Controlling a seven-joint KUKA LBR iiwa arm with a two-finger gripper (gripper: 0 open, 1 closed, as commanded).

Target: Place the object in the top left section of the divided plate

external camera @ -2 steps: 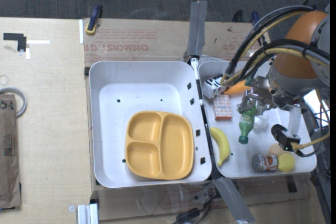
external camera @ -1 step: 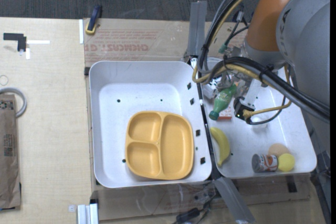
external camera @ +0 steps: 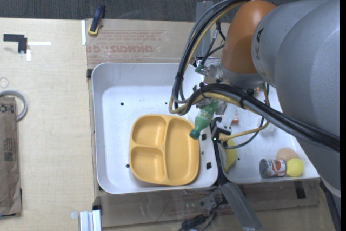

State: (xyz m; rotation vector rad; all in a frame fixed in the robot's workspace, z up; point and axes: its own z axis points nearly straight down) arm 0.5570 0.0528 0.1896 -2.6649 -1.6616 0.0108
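1. Where the arm's cables (external camera: 216,92) hang over the left bin (external camera: 108,116), a small green bottle (external camera: 201,120) shows — pale ribbed body, darker green cap end tilted down, just over the right rim of the yellow divided plate (external camera: 165,149).
2. Its upper end disappears under the gripper (external camera: 212,108) — it seems pinched there, though the view is poor.

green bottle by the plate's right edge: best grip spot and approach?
Likely its wider body. The green bottle lies tilted, cap end low-left over the rim of the yellow divided plate, body rising up-right under the cables. Come from above with the jaws across its narrow width, square to its long axis. The upper body is partly hidden, so check clearance.
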